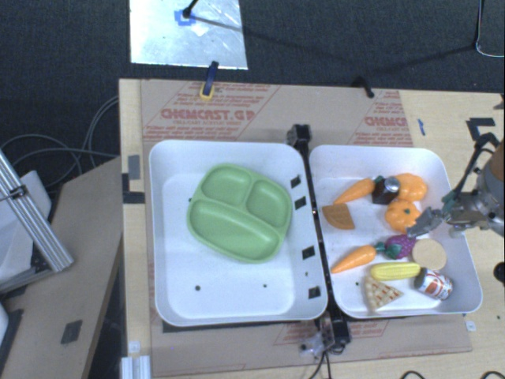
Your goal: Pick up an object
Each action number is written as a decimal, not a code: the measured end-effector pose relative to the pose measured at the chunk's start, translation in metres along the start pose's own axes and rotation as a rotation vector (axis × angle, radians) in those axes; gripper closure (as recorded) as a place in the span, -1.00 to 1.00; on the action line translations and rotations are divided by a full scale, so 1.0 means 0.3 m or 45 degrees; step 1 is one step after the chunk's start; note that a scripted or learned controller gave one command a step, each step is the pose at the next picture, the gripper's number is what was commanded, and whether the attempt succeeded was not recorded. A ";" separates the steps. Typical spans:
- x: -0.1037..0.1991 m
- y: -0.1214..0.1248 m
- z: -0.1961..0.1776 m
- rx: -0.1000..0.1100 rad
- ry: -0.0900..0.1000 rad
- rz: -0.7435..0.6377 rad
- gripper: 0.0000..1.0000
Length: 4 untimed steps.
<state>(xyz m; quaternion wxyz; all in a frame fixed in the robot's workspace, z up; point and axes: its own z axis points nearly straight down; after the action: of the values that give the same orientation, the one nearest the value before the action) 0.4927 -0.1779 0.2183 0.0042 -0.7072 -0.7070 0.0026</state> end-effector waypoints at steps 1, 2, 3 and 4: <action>0.001 0.009 -0.019 -0.014 -0.004 -0.004 -1.00; -0.004 0.016 0.190 -0.009 -0.001 -0.002 -1.00; -0.013 0.020 0.330 -0.011 -0.002 -0.002 -1.00; -0.012 0.023 0.451 -0.012 -0.002 -0.002 -1.00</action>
<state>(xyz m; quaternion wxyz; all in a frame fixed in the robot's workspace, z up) 0.4983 -0.1811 0.0830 0.0003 -0.7067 -0.7075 -0.0001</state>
